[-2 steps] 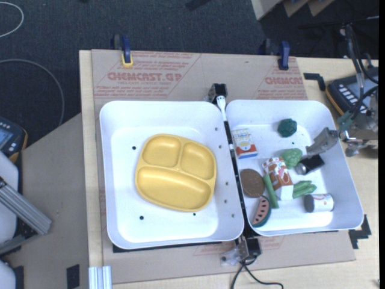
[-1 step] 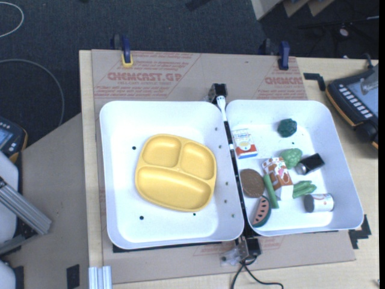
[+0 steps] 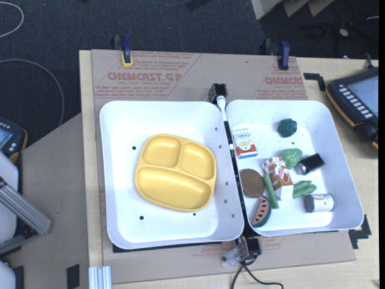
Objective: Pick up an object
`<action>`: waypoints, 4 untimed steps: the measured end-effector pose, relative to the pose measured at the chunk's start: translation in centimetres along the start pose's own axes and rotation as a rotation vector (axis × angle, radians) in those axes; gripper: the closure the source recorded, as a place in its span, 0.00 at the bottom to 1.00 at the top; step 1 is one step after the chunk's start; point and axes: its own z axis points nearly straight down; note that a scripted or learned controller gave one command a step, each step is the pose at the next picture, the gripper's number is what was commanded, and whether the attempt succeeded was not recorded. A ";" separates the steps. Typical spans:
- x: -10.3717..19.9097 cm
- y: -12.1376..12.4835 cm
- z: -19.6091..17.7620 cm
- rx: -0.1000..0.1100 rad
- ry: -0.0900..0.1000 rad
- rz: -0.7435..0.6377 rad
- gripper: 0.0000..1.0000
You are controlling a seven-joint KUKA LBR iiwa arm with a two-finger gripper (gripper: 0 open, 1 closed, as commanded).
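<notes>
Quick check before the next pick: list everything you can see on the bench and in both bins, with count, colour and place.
Shallow plastic bins: 2, white, side by side on the bench.
Divided plastic plate: 1, yellow, three compartments, in the left bin.
Small carton: 1, white and red, right bin, near its left wall.
Round dark lump: 1, dark green, right bin, far end.
Flat round disc: 1, brown, right bin, left of centre.
Watermelon slice toy: 1, red with green rind, right bin, near corner.
Small cylinder: 1, white with a grey end, right bin, near right.
Clamps: 2, blue, far edge of the board.
</notes>
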 end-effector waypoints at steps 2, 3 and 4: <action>-10.2 -0.3 18.3 0.013 0.004 0.005 1.00; -9.1 -0.3 20.4 0.011 0.005 0.001 1.00; -7.8 -0.3 23.2 0.011 0.006 0.000 1.00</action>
